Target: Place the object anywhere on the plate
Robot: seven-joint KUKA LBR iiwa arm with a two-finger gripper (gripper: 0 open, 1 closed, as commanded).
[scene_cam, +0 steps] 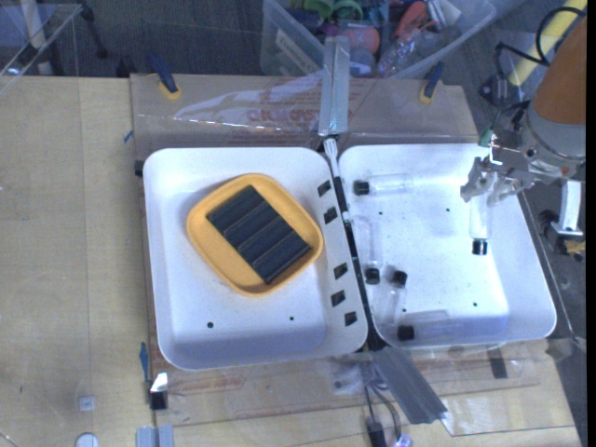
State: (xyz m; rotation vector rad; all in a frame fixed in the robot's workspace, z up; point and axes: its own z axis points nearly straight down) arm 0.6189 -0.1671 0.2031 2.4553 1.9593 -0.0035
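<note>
white bin (177, 250), dark slab (259, 235) diagonal on plate (207, 240)

left bin (177, 324): plate (209, 240) in it, ridged block (258, 234) on plate | right bin (521, 315): beside it, gripper (491, 182) over its right part | tub of items (372, 12): behind bins

The gripper (480, 220) hangs downward from the right-side arm (559, 110).
</note>
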